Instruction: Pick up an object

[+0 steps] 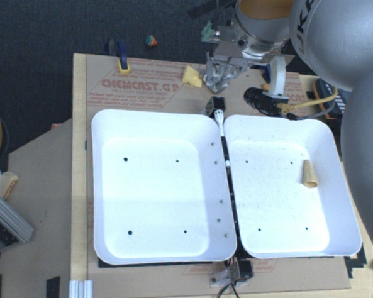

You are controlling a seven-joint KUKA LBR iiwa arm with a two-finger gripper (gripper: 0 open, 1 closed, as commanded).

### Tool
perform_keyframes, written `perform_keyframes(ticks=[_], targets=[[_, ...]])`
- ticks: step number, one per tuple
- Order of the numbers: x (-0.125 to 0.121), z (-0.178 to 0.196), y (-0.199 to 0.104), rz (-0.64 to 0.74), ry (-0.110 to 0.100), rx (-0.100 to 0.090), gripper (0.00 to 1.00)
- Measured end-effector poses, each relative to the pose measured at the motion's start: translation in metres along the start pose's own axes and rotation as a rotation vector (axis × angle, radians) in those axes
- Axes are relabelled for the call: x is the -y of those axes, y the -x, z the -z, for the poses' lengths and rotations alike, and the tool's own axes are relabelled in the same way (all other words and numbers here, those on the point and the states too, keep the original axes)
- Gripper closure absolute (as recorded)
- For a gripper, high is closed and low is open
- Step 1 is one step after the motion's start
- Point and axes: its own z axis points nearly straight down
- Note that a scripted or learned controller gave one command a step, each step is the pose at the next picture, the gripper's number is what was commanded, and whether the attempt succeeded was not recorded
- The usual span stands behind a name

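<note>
Claw (220,78) hangs above the bench's far edge, beyond both bins, at the end of the grey arm (344,41) with its orange band (264,5). Whether its fingers are open or closed cannot be told, and nothing shows between them. A small tan cork-like piece (309,173) lies in the right bin (287,246), well apart from the claw, nearer the camera and to its right. The left bin (152,193) sits nearer the camera and to the claw's left. A yellow scrap (192,77) lies just beside the claw on the board.
</note>
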Motion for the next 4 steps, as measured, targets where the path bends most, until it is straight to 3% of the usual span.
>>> perform_keyframes(ticks=[1, 2, 3, 4], targets=[[0.062, -0.06, -0.088, 0.001, -0.027, 0.0, 1.0], [0.106, -0.064, -0.128, -0.003, -0.023, 0.002, 1.0], [0.124, 0.019, -0.061, -0.015, -0.007, 0.002, 1.0], [0.137, -0.019, -0.073, -0.009, -0.023, 0.004, 1.0]])
